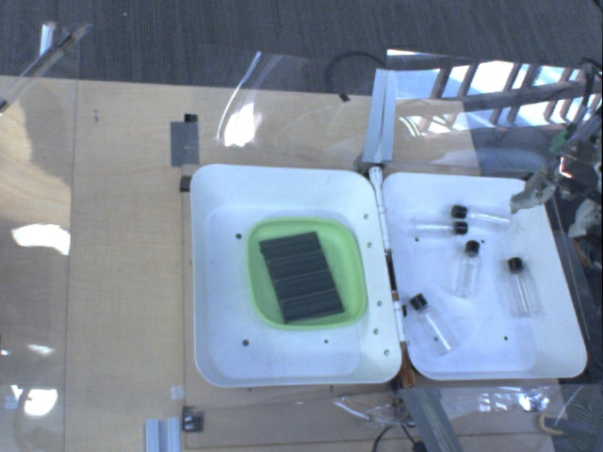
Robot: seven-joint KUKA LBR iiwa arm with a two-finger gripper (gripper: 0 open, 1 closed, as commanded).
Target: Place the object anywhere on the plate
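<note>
A green square plate (350, 262) lies in the left white bin (217, 281). On the plate rests a dark grey ribbed block (301, 277), turned slightly askew. Several clear vials with black caps lie scattered in the right white bin (556, 337), among them one near the front left (430, 321), one in the middle (466, 271) and one toward the right (521, 288). My gripper (529, 194) hangs at the right bin's far right corner, above the rim, apart from the vials and with nothing seen in it.
The grey arm (577, 153) comes in from the right edge over the bench. A clear plastic sheet and a metal post (380, 125) stand behind the bins. Bare wooden bench top (94, 252) stretches to the left.
</note>
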